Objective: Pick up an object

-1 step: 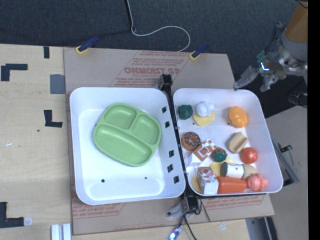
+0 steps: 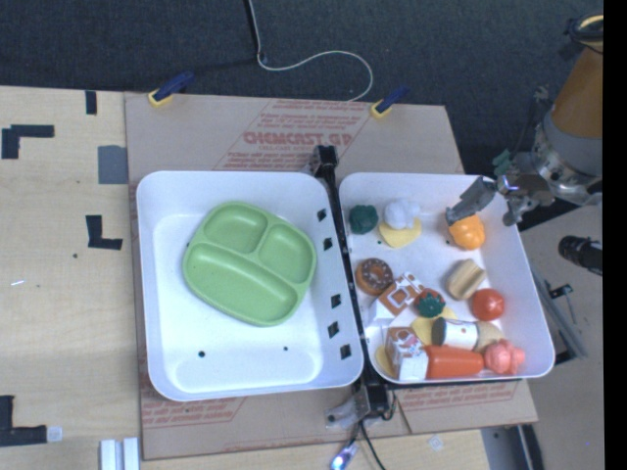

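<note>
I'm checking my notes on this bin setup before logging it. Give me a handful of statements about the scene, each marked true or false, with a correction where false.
1. The green plate lies in the left bin. True.
2. The plate has a single undivided well. False: it is split into three compartments.
3. The doughnut sits in the right bin, near the divider between the bins. True.
4. The gripper is over the left bin. False: it is at the far edge of the right bin, by the orange ball.
5. The red ball lies on the green plate. False: it lies in the right bin, beside the bread roll.
</note>
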You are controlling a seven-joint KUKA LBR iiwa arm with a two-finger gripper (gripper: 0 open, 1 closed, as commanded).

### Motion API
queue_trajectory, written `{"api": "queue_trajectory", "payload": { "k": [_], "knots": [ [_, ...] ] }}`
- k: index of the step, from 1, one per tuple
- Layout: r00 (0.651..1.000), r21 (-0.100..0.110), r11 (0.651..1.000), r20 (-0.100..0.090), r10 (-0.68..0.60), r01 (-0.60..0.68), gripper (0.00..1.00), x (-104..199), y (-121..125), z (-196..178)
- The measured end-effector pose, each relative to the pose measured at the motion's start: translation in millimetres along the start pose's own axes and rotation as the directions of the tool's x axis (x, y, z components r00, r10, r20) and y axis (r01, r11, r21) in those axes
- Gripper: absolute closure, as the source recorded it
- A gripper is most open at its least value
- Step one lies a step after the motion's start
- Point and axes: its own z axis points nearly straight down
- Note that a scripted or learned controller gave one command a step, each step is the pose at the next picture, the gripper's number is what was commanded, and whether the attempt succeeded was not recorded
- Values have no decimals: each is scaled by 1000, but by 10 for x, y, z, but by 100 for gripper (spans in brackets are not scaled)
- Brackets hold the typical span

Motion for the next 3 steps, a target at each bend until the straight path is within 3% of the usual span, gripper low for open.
{"api": "queue_trajectory", "payload": {
  "k": [1,2,3],
  "knots": [
    [1000,-11,1000,3,-8,8,0,600,699,-207],
    [1000,-13,1000,2,-7,7,0,1184,972,-914],
    [1000,-5,1000,5,-2,2,100,1144,954,-969]
  ]
}}
